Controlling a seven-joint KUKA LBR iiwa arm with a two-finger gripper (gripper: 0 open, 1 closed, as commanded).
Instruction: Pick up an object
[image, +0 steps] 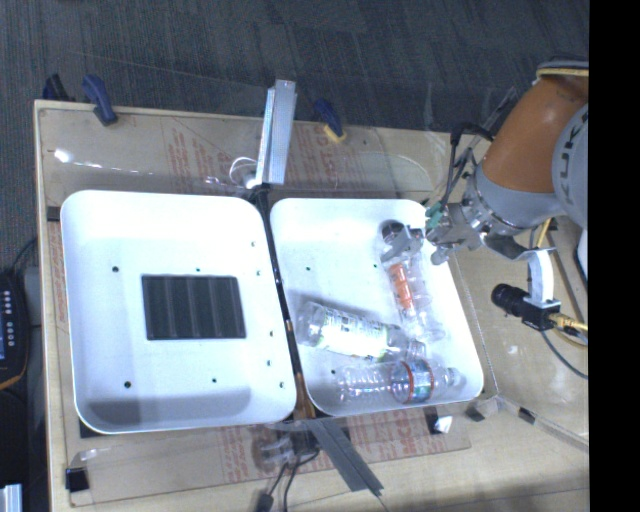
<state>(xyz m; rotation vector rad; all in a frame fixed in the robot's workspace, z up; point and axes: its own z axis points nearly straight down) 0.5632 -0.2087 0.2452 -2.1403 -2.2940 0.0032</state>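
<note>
The right bin (330, 240) holds three clear plastic bottles lying on their sides. One with an orange label (405, 283) lies along the right wall, its cap toward the back. One with a pale label (345, 332) lies across the middle. One with a blue band (400, 380) lies along the front wall. My gripper (438, 238) hangs over the back right corner of this bin, just right of the orange-label bottle's cap end, with nothing seen in it. A dark ribbed rectangular pad (193, 307) lies flat in the left bin (110, 230).
A metal bar (275, 135) rises at the back between the two bins. Blue clamps (100, 100) grip the bench's back edge. Cables and a black fitting (525, 302) hang beside the arm, right of the right bin.
</note>
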